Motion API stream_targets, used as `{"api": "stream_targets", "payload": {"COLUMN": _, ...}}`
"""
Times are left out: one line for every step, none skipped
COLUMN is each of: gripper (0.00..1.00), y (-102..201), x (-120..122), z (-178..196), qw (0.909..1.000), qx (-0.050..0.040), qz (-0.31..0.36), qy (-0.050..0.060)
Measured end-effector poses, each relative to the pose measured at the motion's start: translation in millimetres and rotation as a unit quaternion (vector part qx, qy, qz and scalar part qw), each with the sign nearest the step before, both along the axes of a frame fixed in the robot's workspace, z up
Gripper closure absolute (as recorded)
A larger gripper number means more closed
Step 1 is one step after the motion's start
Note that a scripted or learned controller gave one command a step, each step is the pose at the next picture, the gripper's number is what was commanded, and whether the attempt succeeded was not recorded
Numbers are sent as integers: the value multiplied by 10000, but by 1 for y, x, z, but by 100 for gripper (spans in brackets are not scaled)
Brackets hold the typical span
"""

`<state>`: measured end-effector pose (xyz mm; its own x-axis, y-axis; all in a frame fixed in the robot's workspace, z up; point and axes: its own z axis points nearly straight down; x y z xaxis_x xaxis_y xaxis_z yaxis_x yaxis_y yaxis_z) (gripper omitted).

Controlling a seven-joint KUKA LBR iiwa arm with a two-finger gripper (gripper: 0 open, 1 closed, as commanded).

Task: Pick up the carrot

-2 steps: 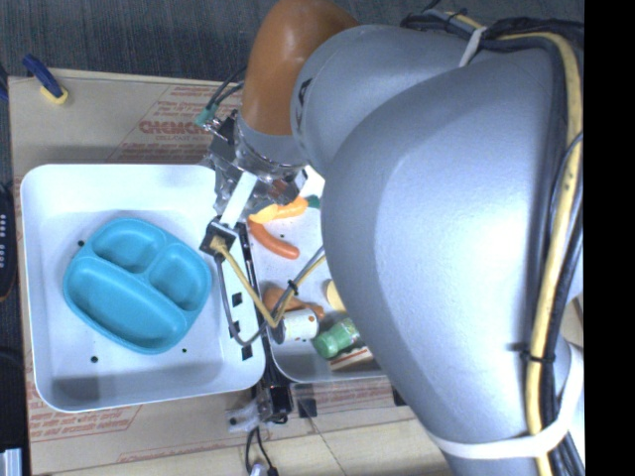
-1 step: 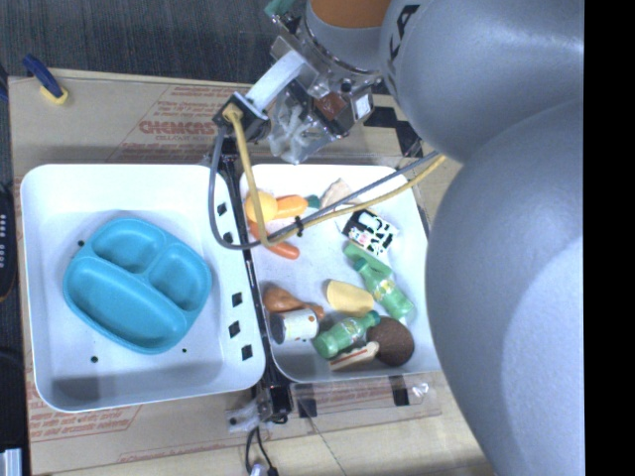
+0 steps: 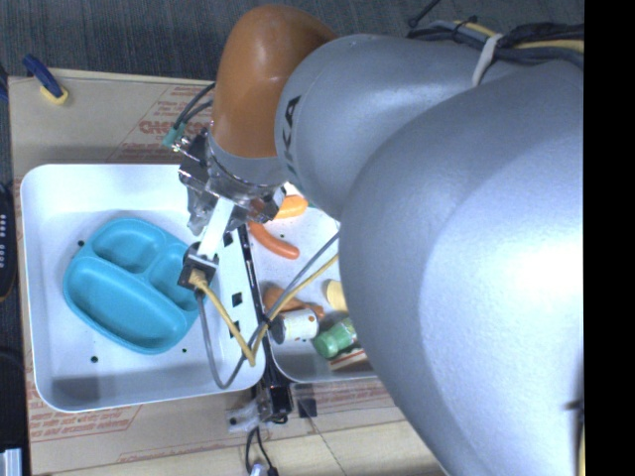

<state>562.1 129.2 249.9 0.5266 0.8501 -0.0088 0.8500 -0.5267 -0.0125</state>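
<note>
The carrot (image 3: 275,242) is a slim orange piece lying at the left end of the right bin (image 3: 298,370), close to the wall between the two bins. My gripper (image 3: 205,209) hangs below the orange-banded wrist, over the right side of the left bin (image 3: 40,266). It stands just left of the carrot and above the edge of a blue divided tray (image 3: 129,284). Nothing shows between the gripper and the carrot. The big grey arm hides most of the right bin.
A second orange thing (image 3: 292,206) peeks out from under the wrist. Lower in the right bin lie a green item (image 3: 336,338), a white and brown cylinder (image 3: 295,325) and a pale yellow piece (image 3: 333,294). The blue tray takes up the left bin's middle.
</note>
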Motion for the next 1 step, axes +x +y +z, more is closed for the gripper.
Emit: {"api": "stream_targets", "payload": {"gripper": 100, "y": -61, "x": -7, "z": 24, "qw": 9993, "qx": 0, "qz": 369, "qy": -24}}
